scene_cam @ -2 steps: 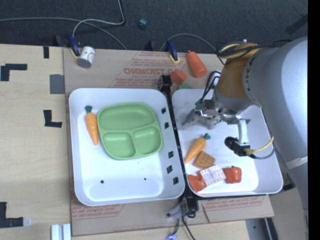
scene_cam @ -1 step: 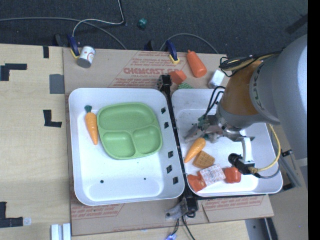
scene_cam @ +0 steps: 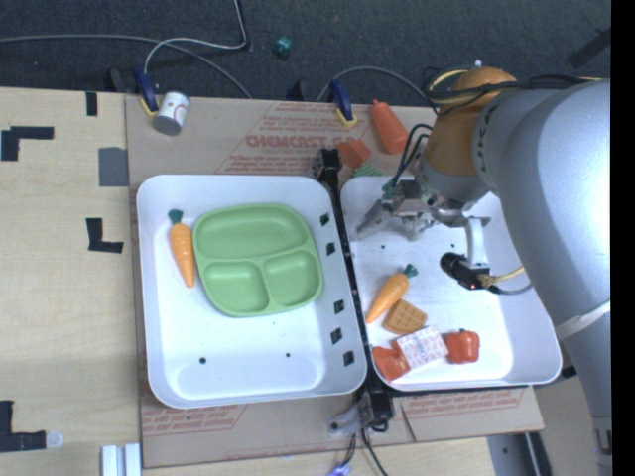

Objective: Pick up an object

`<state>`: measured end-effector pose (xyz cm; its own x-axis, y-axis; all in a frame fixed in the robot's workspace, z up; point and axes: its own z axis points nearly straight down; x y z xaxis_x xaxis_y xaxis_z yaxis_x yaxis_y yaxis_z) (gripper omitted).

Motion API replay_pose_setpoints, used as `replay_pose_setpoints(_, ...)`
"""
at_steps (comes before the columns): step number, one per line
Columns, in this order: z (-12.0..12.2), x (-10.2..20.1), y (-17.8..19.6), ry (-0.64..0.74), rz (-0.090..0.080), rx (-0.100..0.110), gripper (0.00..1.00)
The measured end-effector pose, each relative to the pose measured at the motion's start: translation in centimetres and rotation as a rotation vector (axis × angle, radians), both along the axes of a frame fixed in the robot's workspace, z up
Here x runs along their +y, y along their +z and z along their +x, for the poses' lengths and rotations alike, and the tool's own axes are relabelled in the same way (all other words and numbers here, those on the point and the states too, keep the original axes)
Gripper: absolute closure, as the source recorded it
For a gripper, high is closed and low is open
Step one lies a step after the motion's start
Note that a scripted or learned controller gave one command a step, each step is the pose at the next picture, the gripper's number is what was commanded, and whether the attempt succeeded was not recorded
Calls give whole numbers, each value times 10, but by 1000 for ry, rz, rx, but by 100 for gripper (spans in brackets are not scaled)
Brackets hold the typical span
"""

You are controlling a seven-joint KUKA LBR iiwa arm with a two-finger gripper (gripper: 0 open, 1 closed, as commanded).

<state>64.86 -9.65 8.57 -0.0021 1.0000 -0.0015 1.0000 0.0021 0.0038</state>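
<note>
My gripper [scene_cam: 392,228] hangs over the upper left part of the right bin [scene_cam: 516,360], near the wall between the bins. It looks open, with nothing between its fingers. Below it in the same bin lie an orange carrot [scene_cam: 387,297], a brown waffle piece [scene_cam: 405,317], a white and red packet [scene_cam: 422,347], a red pepper [scene_cam: 462,345] and a red piece [scene_cam: 387,363]. The carrot's green tip is a short way below the gripper, apart from it.
The left bin [scene_cam: 159,365] holds a green divided plate [scene_cam: 260,258] and a second carrot [scene_cam: 182,249] at its left side. Behind the bins, on the cardboard, lie an orange toy [scene_cam: 388,127], a red piece [scene_cam: 352,153] and a white can [scene_cam: 172,111].
</note>
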Motion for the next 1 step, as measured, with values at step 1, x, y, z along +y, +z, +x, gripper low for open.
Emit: replay_pose_setpoints(1,-82,17,99,-1,1,3,0)
